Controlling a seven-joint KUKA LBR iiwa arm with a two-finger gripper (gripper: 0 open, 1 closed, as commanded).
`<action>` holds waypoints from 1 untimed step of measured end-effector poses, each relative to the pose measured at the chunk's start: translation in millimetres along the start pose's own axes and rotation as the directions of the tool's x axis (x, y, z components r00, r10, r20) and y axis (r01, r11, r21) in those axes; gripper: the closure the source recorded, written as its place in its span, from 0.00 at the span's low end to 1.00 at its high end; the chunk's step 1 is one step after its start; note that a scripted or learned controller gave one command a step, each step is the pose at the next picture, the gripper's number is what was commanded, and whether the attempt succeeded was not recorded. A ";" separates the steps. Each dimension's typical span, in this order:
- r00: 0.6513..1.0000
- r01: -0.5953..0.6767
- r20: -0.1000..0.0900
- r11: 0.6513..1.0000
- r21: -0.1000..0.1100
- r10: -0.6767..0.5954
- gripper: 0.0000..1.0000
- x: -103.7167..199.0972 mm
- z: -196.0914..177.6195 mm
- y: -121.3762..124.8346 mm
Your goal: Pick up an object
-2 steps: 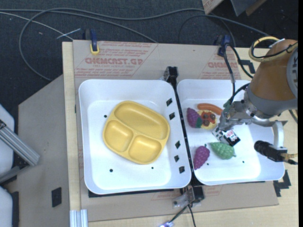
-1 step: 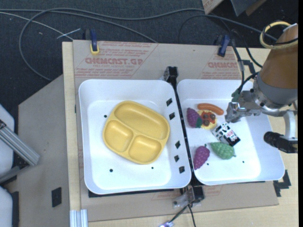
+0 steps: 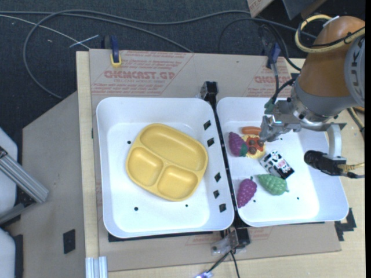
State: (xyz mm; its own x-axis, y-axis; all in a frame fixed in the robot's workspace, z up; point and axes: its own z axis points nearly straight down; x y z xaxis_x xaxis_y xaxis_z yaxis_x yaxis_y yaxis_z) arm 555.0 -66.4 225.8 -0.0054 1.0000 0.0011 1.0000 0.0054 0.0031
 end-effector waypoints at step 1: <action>1.000 0.001 -0.001 1.000 0.000 -0.001 1.00 52.8 -10.2 22.7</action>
State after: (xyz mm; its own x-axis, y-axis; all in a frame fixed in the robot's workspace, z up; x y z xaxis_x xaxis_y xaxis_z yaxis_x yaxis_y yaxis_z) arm 577.4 -13.5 236.1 -0.0060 1.0000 0.0016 1.0000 0.0060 0.0032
